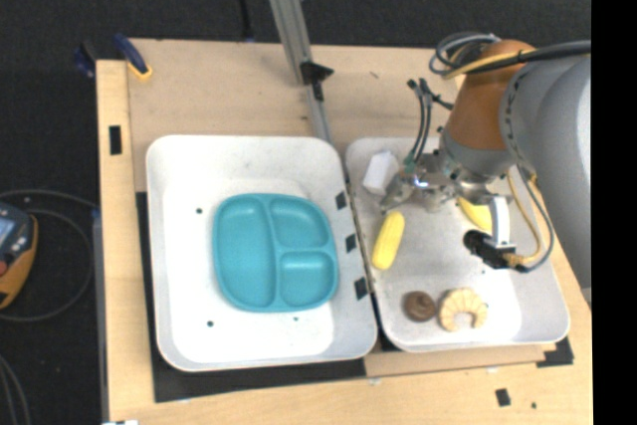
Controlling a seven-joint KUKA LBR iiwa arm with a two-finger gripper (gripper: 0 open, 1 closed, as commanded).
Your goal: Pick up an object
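Divided plate (274, 251) in left bin (179, 333); right bin (542, 318) — corn (387, 241) left, croissant (464, 308) front, possibly cup (378, 171) behind.

Two shallow white plastic bins (179, 214) are showing plain white with faint dark specks, the left one carrying a turquoise sectioned plate (274, 251). In the right bin, a yellow corn cob (387, 241), a brown round chocolate doughnut (419, 306), a tan-and-cream croissant (464, 309) and a small white block (378, 170) are lying. The grey arm is wearing its orange wrist band (481, 105) over a light tan wooden bench (229, 85).
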